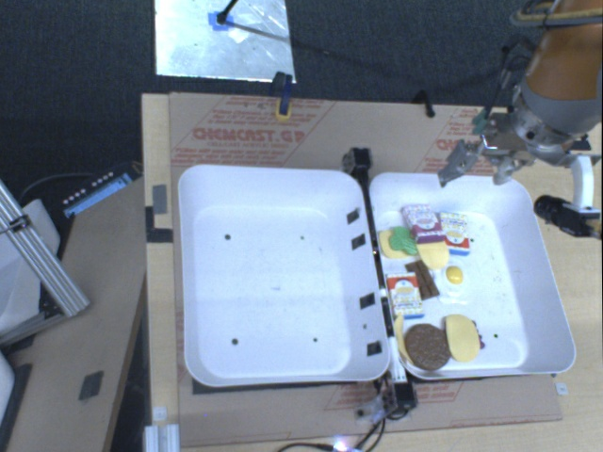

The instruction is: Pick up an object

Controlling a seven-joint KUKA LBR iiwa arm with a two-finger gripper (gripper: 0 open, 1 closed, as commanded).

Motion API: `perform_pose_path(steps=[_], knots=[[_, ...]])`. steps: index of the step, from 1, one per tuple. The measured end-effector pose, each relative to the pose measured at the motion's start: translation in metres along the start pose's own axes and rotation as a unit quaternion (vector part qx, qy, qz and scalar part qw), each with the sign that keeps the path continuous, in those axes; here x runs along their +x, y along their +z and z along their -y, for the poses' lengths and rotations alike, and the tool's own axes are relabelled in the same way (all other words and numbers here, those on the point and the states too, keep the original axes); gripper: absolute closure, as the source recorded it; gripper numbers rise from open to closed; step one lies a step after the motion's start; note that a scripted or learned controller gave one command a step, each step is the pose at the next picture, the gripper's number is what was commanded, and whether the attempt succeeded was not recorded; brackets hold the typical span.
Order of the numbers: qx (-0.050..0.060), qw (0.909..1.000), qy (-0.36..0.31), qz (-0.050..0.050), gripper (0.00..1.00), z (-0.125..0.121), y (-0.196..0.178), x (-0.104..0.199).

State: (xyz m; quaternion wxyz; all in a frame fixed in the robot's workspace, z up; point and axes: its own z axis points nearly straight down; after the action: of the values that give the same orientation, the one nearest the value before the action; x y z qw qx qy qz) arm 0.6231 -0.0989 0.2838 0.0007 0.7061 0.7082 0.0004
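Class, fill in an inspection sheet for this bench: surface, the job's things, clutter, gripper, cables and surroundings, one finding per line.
Surface: cardboard sheet under two white bins, left bin and right bin.
Job's things: toy foods piled in the right bin, among them a brown cookie, a yellow piece and small cartons.
Clutter: nothing seen.
Gripper: gripper above the right bin's far edge, holding nothing.
Cables: black cable across the floor.
Surroundings: shiny sheet on dark carpet.

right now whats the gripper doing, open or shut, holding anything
Gripper: above the far rim of the right bin, nothing seen between its fingers; open or shut cannot be told.
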Motion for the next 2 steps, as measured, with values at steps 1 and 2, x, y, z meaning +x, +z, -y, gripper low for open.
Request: perform_pose_path(steps=[1,2], knots=[[-0.002,1.0,-0.002,0.0,1.0,-0.001,-0.012,0.0],[-0.01,0.9999,-0.001,0.002,1.0,0.004,-0.186,-0.019]])
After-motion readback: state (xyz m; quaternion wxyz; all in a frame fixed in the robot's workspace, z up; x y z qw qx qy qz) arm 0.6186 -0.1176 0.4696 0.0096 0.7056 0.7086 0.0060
